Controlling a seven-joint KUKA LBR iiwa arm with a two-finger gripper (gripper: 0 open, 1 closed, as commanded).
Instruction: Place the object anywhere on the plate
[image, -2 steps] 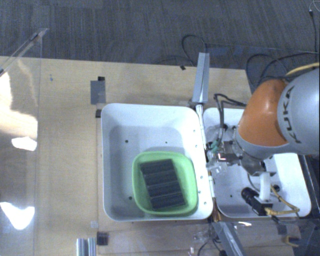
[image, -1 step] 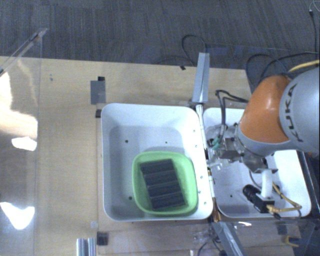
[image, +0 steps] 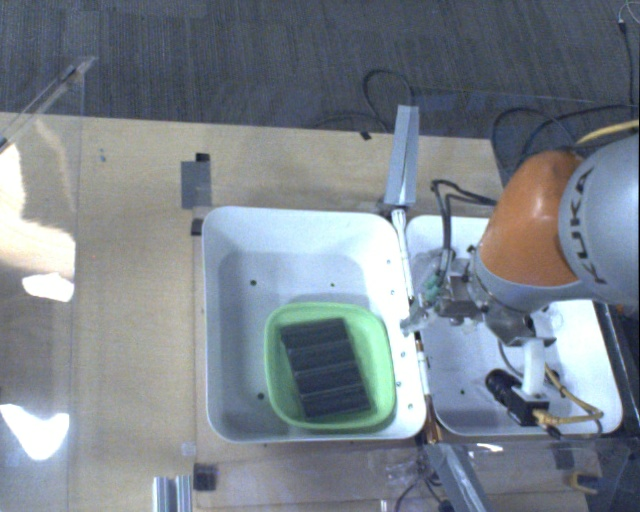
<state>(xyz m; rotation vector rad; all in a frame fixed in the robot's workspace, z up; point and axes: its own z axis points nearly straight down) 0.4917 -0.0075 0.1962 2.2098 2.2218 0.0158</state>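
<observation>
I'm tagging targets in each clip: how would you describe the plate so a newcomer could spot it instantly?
Find the left white bin of the two side by side. In its lower right part lies the plate, a light green square dish with rounded corners. It carries a dark ribbed block, and it is the one coloured thing in that bin.

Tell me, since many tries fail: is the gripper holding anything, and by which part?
Cannot be told: the arm hides its gripper over the right bin.

robot lab: wooden bench (image: 110, 330), white bins (image: 225, 300), cables (image: 565, 395).
</observation>
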